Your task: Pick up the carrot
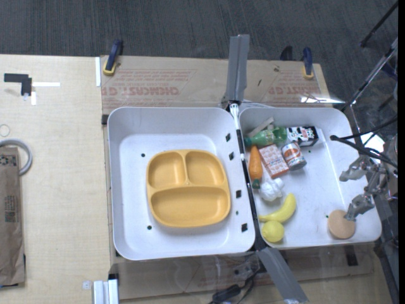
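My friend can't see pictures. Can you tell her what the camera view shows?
An orange carrot lies by the right bin's left wall among toy foods: banana, lemon, can. The left bin holds a yellow divided plate.

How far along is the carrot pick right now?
Nothing looks done yet: the carrot lies in the right bin against its left wall, beside the red box. The end effector is at the bin's right edge, near the tan disc, far from the carrot. Approach, grasp and lift are all left.
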